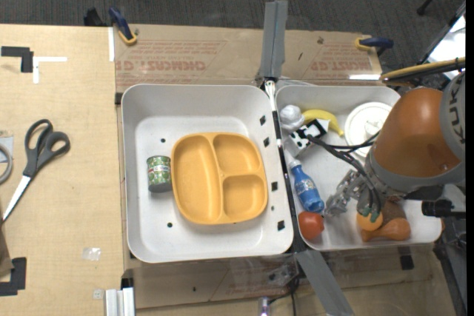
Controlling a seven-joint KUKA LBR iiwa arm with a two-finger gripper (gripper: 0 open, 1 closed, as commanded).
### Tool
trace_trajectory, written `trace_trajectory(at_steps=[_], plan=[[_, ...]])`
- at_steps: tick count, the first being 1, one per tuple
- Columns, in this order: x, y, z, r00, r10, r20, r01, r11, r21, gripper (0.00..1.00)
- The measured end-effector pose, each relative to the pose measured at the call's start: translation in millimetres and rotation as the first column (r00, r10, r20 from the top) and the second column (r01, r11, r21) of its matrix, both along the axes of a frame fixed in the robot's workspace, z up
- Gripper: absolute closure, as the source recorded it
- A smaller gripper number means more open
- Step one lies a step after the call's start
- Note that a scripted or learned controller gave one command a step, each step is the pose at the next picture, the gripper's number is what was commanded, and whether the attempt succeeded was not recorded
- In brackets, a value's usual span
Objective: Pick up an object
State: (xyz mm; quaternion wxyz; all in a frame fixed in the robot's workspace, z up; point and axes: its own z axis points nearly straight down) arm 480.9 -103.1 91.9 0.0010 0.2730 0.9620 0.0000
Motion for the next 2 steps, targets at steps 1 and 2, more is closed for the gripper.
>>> trace_trajectory(at_steps=[1, 2], plan=[[18.9, -63.2, 146.7, 0.968, 0.252, 0.0, -0.252, 0.968, 0.0, 1.0], [47.6, -29.6, 0.7, 0.944, 0.331, 0.002, -0.331, 0.944, -0.001, 1.0]])
